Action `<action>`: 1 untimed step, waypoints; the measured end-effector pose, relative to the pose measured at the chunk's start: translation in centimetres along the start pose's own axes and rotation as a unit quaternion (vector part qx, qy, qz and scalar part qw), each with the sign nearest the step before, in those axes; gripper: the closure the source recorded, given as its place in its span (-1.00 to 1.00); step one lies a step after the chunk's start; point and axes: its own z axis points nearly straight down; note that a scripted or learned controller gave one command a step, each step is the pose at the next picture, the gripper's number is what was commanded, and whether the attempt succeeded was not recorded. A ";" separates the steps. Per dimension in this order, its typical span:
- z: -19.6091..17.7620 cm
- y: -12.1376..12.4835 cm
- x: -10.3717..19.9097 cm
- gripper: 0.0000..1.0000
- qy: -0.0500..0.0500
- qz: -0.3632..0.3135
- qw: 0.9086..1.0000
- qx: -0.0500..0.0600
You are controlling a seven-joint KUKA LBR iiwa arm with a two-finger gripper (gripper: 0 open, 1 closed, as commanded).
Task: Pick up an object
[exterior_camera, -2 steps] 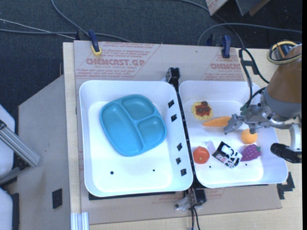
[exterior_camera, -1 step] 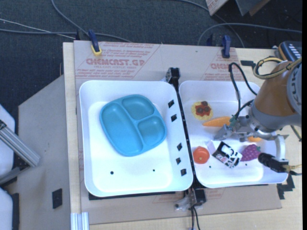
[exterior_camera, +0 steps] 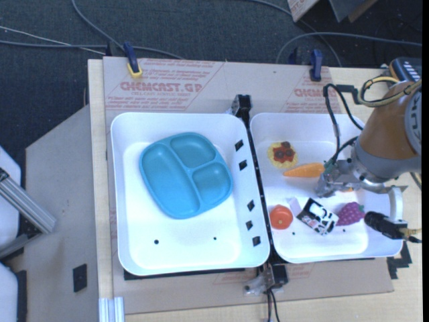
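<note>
The right bin [exterior_camera: 348,247] holds several toys. An orange carrot [exterior_camera: 303,171] lies across its middle, with a small yellow and red pizza piece [exterior_camera: 283,153] just behind it. Along the front sit an orange-red tomato [exterior_camera: 281,216], a black and white block [exterior_camera: 316,217] and a purple grape bunch [exterior_camera: 350,213]. My gripper [exterior_camera: 330,180] is down low in this bin, right at the carrot's right end and just behind the black and white block. I see nothing held in it.
The left bin [exterior_camera: 134,240] carries a blue divided plate [exterior_camera: 186,174]. A black divider with clips [exterior_camera: 249,180] runs between the bins. Cables trail around the arm's wrist at the right bin's far edge [exterior_camera: 348,113].
</note>
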 end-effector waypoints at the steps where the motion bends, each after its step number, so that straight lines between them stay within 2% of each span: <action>1: -4.6 -0.8 -0.3 1.00 -0.002 0.001 1.000 -0.004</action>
